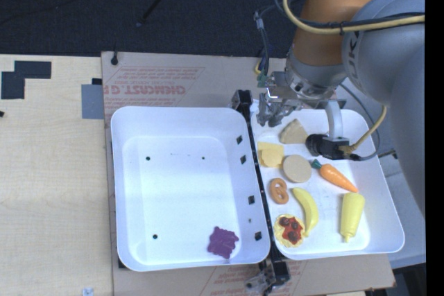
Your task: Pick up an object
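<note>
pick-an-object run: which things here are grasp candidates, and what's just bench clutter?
Candidates:
- right bin: cheese wedge, yellow block, tan disc, carrot, pretzel, banana, corn, pizza
- left bin: purple piece
- hand, over the right bin's far corner

Clutter:
- cardboard sheet
- grey square

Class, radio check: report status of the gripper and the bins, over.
Gripper low at right bin's far-left corner, nothing seen held. Cheese wedge closest. Carrot, banana nearby; purple toy in left bin.
</note>
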Tool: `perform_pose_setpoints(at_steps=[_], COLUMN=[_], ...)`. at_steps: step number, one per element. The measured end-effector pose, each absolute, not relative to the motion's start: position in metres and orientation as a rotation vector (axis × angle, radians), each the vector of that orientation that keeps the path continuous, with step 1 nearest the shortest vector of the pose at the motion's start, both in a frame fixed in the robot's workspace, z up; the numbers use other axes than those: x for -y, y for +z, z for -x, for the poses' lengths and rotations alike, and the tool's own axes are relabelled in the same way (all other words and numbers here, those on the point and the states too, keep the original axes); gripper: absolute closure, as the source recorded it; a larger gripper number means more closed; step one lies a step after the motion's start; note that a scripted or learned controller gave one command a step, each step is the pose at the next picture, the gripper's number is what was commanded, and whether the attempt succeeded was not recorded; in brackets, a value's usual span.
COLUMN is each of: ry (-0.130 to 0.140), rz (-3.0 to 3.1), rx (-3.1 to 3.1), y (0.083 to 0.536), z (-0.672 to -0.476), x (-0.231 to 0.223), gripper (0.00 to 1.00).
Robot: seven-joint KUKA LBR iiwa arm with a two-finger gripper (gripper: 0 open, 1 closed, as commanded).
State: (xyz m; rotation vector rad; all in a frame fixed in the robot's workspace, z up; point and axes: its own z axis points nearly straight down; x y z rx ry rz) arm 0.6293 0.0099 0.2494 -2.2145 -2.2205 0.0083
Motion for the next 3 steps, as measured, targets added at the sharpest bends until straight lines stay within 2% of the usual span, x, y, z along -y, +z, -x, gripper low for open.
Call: perform_pose_setpoints(at_steps=[1,2,3], ry=[0.007,-0.016,0.018], rz=[2.231,2.222,2.212], rx=[2.215,2.235,2.212], y=[0.245,0.39,0.219], z=[-0.643,-0.645,-0.641], x=[0.084,0.041,0.034], gripper=[1.0,1.0,1.0])
